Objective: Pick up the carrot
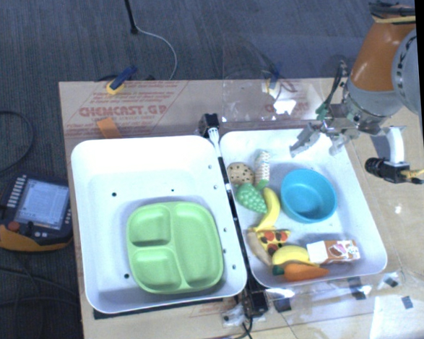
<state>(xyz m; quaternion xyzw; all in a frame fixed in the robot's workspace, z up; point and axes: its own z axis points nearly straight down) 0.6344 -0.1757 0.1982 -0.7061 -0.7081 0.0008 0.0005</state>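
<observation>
The orange carrot (303, 271) lies on its side against the front wall of the right bin (367, 212), just in front of a yellow toy fruit (290, 254). My gripper (316, 145) hangs over the far right part of that bin, well behind the carrot and beyond the blue bowl (308, 195). Its two fingers (299, 145) are spread apart with nothing between them.
The right bin also holds a banana (273, 206), green grapes (250, 197), a cookie (238, 173), a pizza slice (270, 238) and a small carton (334, 251) beside the carrot. A green divided plate (175, 246) sits in the left bin (96, 173).
</observation>
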